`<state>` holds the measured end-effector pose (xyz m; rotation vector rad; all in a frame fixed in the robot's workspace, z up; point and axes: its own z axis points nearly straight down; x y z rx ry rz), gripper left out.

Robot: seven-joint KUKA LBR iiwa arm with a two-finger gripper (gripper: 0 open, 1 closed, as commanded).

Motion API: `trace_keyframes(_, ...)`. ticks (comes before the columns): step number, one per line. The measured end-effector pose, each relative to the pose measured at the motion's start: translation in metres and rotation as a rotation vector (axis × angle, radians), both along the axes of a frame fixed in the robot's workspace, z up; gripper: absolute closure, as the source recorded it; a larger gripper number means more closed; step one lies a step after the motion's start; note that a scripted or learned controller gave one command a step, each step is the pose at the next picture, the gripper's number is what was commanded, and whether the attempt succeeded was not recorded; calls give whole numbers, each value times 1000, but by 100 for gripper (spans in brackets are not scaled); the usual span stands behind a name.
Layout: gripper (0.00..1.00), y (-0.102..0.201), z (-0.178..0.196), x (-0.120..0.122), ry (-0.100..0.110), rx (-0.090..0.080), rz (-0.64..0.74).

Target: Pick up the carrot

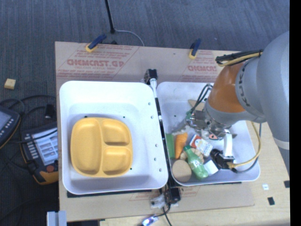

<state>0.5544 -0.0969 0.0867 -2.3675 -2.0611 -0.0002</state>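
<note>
The orange carrot point(180, 144) lies in the right bin point(244, 140), near its left wall, pointing toward the front. My gripper point(195, 123) hangs low over the bin just up and to the right of the carrot's far end. The grey wrist with its orange band covers most of it. Nothing can be seen held in it.
A green bottle point(198, 165), a round tan object point(182, 170), a red and white packet point(203, 145) and a green strip point(169, 145) crowd round the carrot. A yellow divided plate point(101, 146) lies in the left bin point(94, 91).
</note>
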Motion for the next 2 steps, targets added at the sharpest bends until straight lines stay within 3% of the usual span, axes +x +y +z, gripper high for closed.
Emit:
trace_keyframes(1,100,0,8,2,-4,-2,2)
trace_keyframes(2,100,52,112,63,2,-4,-115)
